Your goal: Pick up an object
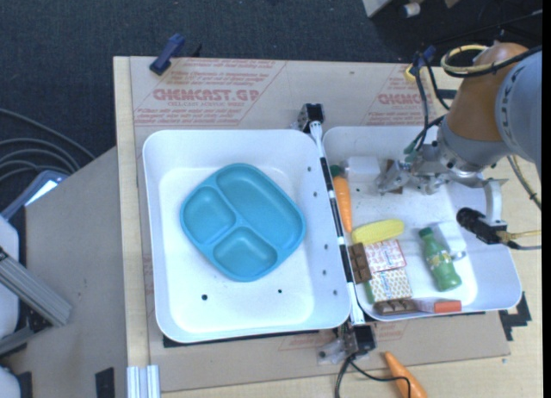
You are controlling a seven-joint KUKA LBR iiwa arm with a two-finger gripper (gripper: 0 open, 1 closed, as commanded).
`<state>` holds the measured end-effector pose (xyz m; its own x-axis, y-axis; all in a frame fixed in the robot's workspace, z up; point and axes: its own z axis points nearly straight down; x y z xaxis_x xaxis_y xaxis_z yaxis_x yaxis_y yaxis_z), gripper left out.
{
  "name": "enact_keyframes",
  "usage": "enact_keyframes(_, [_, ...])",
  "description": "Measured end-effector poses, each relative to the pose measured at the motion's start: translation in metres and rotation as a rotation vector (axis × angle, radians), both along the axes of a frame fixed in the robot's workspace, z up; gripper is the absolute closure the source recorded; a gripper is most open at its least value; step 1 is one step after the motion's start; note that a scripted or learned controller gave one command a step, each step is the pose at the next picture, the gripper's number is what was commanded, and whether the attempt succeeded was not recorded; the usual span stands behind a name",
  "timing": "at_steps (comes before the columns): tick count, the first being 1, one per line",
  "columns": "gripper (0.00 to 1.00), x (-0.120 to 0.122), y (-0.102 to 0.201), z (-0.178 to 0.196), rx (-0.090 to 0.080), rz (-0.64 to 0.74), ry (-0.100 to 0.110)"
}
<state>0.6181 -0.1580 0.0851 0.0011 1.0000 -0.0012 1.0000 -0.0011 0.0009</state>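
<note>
The right bin holds several objects. An orange carrot lies along its left wall, with a yellow banana-shaped piece beside it. A green bottle lies to the right, and a patterned red-and-white box sits in the middle. My gripper hangs low over the bin's upper part, just right of a small white block. It is above and apart from the yellow piece. I see nothing held in it.
The left bin holds a blue divided plate. A brown bar lies by the right bin's left wall. Another brown piece and an orange-tipped stick lie along its front wall. A black cable hangs from the wrist.
</note>
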Motion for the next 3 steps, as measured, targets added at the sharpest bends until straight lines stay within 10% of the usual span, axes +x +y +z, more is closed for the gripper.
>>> enact_keyframes(1, [0.00,0.033,0.029,-0.004,0.001,0.003,0.032])
enact_keyframes(2, [0.00,0.040,-0.017,-0.006,0.008,0.006,0.045])
enact_keyframes(3, [1.00,0.040,-0.017,0.004,0.008,0.007,0.044])
